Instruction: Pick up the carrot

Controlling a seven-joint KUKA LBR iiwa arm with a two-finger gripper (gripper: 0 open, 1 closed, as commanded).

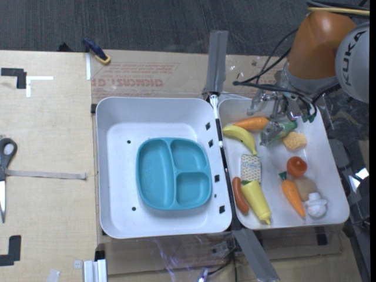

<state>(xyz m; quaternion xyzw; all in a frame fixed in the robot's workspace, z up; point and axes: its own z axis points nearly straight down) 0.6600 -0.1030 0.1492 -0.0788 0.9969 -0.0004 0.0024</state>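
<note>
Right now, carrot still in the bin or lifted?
In the bin. The carrot lies flat on the right bin floor near its front edge, beside the tomato. The gripper is apart, at the bin's back.

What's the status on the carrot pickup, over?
Gripper low at the right bin's far end. Carrot untouched near front, tomato just behind it. Second orange piece beside gripper.

Light wood worktop [47,216] carries two white bins side by side: left bin [111,175], right bin [329,157]. Scissors [4,169] at worktop's left edge, brown cardboard sheet [147,75] behind the bins, blue-yellow clip [96,50] at the back.
</note>
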